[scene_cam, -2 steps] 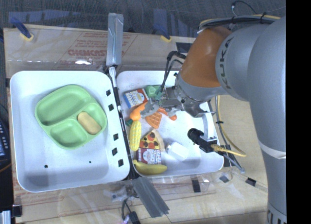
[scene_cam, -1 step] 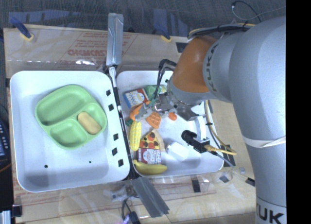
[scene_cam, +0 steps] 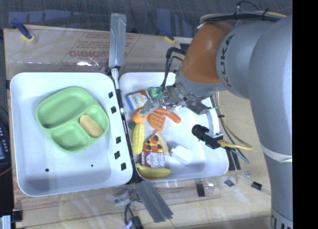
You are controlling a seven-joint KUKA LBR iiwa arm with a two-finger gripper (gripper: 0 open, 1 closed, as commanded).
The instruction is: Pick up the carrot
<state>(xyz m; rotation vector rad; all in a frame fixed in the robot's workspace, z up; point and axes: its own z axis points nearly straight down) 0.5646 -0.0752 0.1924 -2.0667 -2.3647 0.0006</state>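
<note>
White bins (scene_cam: 30,173), green plate (scene_cam: 59,109), carrot (scene_cam: 171,116)

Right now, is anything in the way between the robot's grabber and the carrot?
Nothing visible blocks it. The gripper is right over the carrot in the right bin. The waffle touches the carrot's left side, and the corn lies lower left, so they crowd it.

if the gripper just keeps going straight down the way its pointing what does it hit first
Most likely the carrot: the gripper hangs over the right bin, its tip right above the carrot's orange body, with the waffle piece just beside it. Depth is hard to judge from this slanted view, so it could land on the waffle instead.
</note>
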